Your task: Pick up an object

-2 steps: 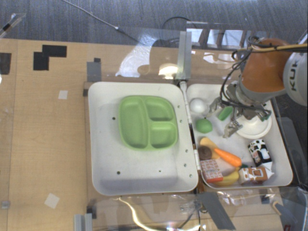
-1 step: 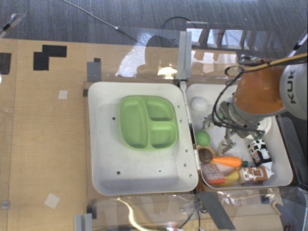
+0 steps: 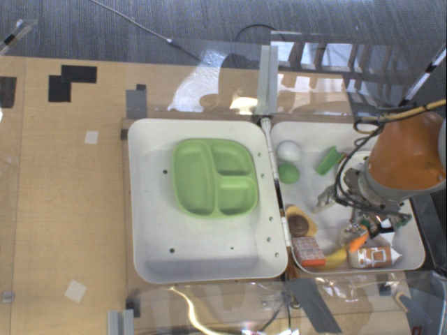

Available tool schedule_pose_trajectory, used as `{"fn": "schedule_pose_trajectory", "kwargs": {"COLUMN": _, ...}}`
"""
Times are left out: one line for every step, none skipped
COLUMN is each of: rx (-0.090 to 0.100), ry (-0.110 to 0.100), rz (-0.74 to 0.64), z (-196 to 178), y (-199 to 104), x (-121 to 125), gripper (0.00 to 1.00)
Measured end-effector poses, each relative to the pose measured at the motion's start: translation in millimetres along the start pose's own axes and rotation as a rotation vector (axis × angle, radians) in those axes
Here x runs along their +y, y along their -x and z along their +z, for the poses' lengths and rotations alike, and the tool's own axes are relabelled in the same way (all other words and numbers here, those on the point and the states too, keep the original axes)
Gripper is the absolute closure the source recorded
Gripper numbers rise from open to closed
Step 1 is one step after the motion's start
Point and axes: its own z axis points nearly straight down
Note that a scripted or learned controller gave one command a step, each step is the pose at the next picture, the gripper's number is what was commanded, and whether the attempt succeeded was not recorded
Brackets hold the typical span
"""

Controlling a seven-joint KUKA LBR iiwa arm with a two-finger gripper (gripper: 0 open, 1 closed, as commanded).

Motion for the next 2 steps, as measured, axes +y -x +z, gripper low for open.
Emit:
{"fn": "schedule_pose_trajectory", "kwargs": {"rx": -0.003, "ry": 0.005, "rz": -0.110, "z": 4.9, "y": 122.3, "x": -8.4, "gripper": 0.00}}
{"fn": "schedule_pose_trajectory", "kwargs": {"rx": -0.003, "ry": 0.001, "rz": -0.046, "z": 2.2, "y": 56.1, "x": -6.6, "gripper": 0.00}}
